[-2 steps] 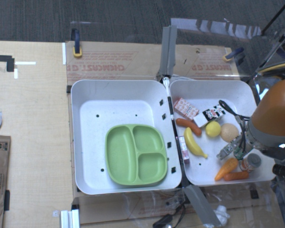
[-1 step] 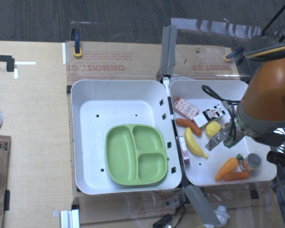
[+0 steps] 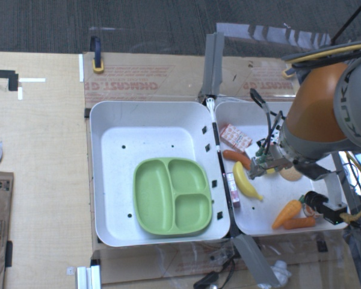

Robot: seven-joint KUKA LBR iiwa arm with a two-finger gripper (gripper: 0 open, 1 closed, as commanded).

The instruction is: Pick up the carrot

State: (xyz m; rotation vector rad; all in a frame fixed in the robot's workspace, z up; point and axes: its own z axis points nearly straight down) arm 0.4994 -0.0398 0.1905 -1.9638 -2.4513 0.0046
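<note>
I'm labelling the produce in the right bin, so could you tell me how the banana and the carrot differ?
The banana is yellow and curved; the carrot is orange, straighter and tapers to a point. The banana lies near the bin's left wall, just below the gripper; the carrot lies lower and further right, towards the bin's near edge. The banana runs roughly up-down in the view, while the carrot slants diagonally. Both lie flat in the right bin, ungrasped.

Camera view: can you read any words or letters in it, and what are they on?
"KU", big letters on the arm.
Red print on the cardboard behind the bins: upside down, too blurred to read.
Red packet: print too small.
Brown box at the left edge: symbol too small.
</note>
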